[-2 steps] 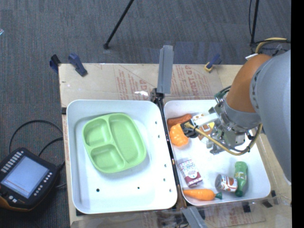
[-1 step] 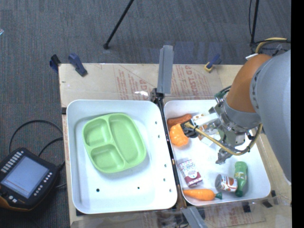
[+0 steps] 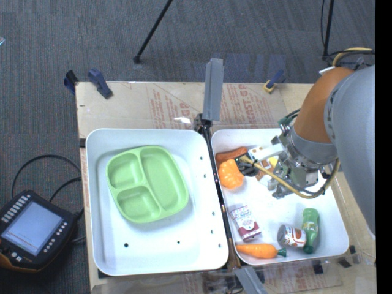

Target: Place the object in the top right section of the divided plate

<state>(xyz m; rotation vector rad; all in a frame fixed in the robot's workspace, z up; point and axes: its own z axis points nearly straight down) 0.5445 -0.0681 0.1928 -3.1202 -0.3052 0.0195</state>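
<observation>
While the gripper [image 3: 283, 185] hangs over the right bin [image 3: 334, 222] | fingers: can't tell | green divided plate [image 3: 147, 183] sits in left bin [image 3: 98, 225]

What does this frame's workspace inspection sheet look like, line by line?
Surface: cardboard-topped bench bearing two white bins, left bin and right bin.
Job's things: green divided plate in the left bin, nothing on it.
Clutter: in the right bin, orange pepper, carrot, small red carton, can, green bottle.
Gripper: gripper low over the right bin; open or shut not discernible.
Cables: yellow cable at the wrist.
Surroundings: grey carpet, handheld controller, tripod legs, blue clamps.
</observation>
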